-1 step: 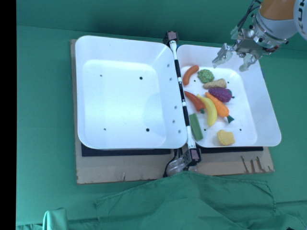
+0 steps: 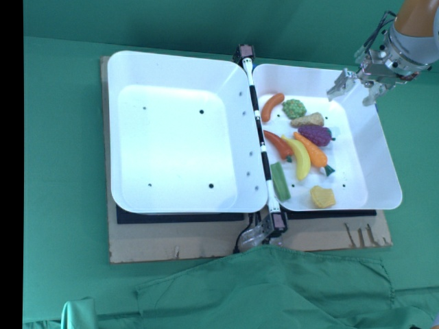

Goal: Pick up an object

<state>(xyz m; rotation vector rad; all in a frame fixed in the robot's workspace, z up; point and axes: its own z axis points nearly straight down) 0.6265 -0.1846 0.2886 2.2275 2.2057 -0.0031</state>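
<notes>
Several light, stiff toy foods in right bin (image 2: 384,177); yellow chunk (image 2: 322,197) near front edge easiest, grip across. Gripper (image 2: 356,86) spread open, holding nothing.

Arm (image 2: 418,12) cut off by the right edge; green vegetable (image 2: 280,181) perhaps a cucumber.

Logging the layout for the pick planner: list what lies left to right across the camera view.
Left bin → green cucumber piece → yellow banana → purple eggplant → gripper.
</notes>
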